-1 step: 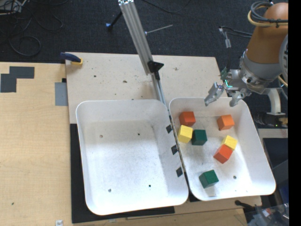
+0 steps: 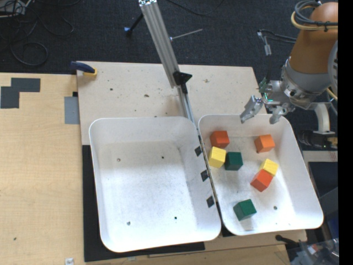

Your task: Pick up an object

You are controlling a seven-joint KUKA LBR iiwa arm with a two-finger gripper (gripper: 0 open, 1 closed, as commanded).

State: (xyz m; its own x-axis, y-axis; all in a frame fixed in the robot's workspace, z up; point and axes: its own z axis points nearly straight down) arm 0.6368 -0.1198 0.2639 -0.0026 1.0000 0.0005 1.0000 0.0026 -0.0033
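Several small cubes lie in the right bin [image 2: 309, 203]: an orange-red cube [image 2: 219, 138] with a yellow cube [image 2: 217, 157] and a dark green cube [image 2: 234, 160] just below it, an orange cube [image 2: 265, 143] to their right, a yellow cube [image 2: 270, 166] touching an orange-red one [image 2: 261, 180], and a green cube [image 2: 244, 209] near the front. My gripper [image 2: 260, 112] hangs open over the bin's back rim, above and behind the cubes, with nothing between its fingers.
The left bin [image 2: 105, 214] adjoins the right one, with black clips along the shared wall. A slanted aluminium bar [image 2: 163, 44] rises behind the bins. A small blue and yellow clamp [image 2: 84, 68] sits at the bench's back left.
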